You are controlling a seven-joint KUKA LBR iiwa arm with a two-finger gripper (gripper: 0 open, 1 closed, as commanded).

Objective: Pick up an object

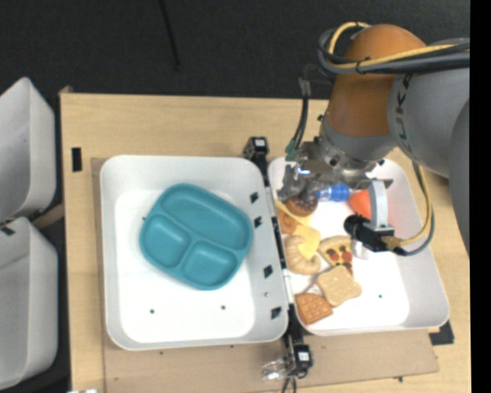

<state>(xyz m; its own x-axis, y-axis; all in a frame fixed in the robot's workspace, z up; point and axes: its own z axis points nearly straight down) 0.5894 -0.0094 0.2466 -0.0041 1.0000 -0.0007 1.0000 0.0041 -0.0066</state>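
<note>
The right bin (409, 301) holds a heap of toy food along its left side: a brown doughnut-like piece (301, 205), a yellow wedge (304, 237), a pizza slice with red dots (337, 252), a slice of toast (338, 284) and a brown cracker (313, 307). A blue piece (337, 193) and an orange-red piece (360, 203) lie just behind them. My gripper (303, 185) hangs low over the back of the heap, right above the brown piece. Its fingertips blend into the clutter.
The left bin (123, 301) holds a teal divided plate (196, 236). A ridge with black clips (272, 244) separates the two bins. A black cable and connector (372, 236) trails from the wrist across the right bin. The grey and orange arm (376, 80) covers the right bin's back.
</note>
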